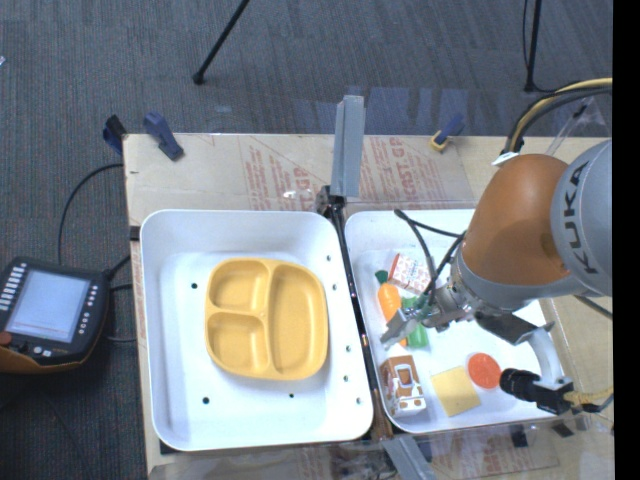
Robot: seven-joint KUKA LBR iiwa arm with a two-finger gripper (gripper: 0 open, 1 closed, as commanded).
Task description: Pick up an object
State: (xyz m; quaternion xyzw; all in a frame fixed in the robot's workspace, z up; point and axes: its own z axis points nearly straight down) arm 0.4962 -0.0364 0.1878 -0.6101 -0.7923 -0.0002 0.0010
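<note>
Grey two-finger gripper (404, 320) dips into cluttered right white bin (452, 421) | hovers over small green block (417, 335) beside orange carrot-shaped toy (388, 299) | likely lining up a grab | finger state: can't tell

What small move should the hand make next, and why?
Probably a short descent. The hand hovers low in the right bin, above the green piece beside the orange carrot-like toy, with nothing visibly between its fingers, so lowering onto that cluster seems the sensible step.

Small toy foods (432, 358) in right bin (372, 230)
</note>
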